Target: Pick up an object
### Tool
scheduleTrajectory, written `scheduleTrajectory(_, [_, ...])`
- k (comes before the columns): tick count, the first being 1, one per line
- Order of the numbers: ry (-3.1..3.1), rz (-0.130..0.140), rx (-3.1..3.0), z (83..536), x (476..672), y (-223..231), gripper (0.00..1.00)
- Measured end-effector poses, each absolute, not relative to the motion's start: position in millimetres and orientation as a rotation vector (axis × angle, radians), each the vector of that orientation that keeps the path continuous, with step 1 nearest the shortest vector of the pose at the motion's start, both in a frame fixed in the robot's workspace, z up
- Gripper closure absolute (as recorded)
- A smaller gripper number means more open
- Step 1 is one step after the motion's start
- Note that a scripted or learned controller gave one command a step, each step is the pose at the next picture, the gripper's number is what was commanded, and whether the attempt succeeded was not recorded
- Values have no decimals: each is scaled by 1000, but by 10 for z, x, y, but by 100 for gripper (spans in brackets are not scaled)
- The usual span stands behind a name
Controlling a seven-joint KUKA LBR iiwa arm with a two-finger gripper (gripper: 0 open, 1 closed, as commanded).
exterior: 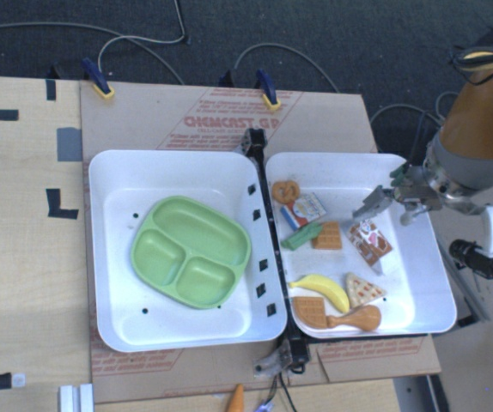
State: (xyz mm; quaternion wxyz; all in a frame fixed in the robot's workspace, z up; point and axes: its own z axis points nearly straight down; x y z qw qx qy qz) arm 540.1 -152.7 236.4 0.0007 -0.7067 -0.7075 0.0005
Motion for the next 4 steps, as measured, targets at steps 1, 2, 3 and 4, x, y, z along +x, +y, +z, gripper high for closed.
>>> scheduleTrajectory(1, [-2237, -18, -2232, 1092, 5785, -1278, 0])
scheduleTrajectory(2, [-2231, -15, -2227, 909, 6565, -932, 0])
scheduleTrajectory(3, [-2231, -20, -2230, 915, 6385, -972, 0])
scheduleTrajectory(4, [-2237, -12, -2233, 1029, 6387, -1008, 100])
